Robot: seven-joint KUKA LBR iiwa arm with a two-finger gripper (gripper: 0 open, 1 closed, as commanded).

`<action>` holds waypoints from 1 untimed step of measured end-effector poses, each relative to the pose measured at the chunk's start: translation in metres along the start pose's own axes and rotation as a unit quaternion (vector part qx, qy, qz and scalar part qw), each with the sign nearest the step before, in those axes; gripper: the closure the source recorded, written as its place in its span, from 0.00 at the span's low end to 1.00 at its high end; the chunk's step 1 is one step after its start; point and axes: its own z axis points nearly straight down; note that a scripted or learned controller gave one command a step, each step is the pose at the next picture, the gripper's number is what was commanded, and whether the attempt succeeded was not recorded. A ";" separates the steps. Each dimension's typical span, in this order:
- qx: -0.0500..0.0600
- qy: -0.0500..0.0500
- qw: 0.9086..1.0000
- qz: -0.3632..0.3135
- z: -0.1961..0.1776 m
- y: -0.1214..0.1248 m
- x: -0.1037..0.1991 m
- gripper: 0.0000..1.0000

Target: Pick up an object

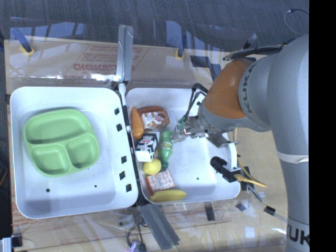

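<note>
End effector (184, 130) sits low in the right white bin (202, 185), beside the green plastic bottle (166, 147); grip state: cannot tell (wrist hides it). Risk: items packed tight, so it may shove the bottle into the yellow lemon (152, 166) and come up empty.

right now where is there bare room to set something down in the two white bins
Left white bin: bare floor along the front and right side of the green three-compartment tray. Right white bin: bare floor between the green plastic bottle and its right wall. Crowded: the right bin's left edge, brown packaged loaf down to the yellow banana.
</note>
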 end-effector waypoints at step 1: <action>0.000 0.000 1.000 0.000 0.000 0.000 0.000 0.00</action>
